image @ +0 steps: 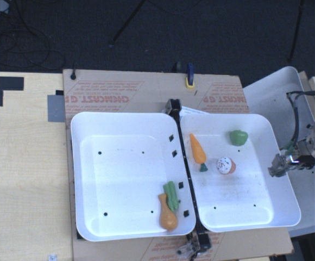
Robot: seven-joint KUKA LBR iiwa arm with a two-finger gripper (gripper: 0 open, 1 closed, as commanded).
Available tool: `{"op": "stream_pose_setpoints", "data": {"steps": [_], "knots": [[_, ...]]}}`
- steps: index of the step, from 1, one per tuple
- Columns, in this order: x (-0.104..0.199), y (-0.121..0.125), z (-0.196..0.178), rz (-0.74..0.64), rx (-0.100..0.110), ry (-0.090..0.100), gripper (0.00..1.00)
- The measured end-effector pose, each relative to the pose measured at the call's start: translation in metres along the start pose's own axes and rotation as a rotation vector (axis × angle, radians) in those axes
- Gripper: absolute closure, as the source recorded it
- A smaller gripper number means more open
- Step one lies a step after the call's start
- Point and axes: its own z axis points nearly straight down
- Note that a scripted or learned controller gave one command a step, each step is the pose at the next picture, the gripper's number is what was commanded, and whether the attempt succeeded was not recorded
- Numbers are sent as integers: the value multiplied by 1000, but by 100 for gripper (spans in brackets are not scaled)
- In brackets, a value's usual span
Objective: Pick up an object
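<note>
The right bin [255, 213] holds an orange carrot [197, 148] with a small green tip, a green lump [238, 137] and a white speckled ball on an orange base [225, 165]. In the left bin [108, 222], near its right wall, a green ridged piece [171, 196] lies against a tan pear-shaped toy [167, 216]. My gripper [278, 168] sits low at the right bin's right rim, well to the right of the speckled ball and touching none of the objects.
A black divider [182, 162] with clips runs between the two bins. The bins rest on a cardboard sheet [119, 94] with a blue and yellow clamp [190, 76] at its back edge. Cables [296, 121] loop above the gripper at the right.
</note>
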Motion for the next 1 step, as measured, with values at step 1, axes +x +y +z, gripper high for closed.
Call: {"op": "stream_pose_setpoints", "data": {"steps": [1], "knots": [[-31,-1,46,4,3,-1,100]]}}
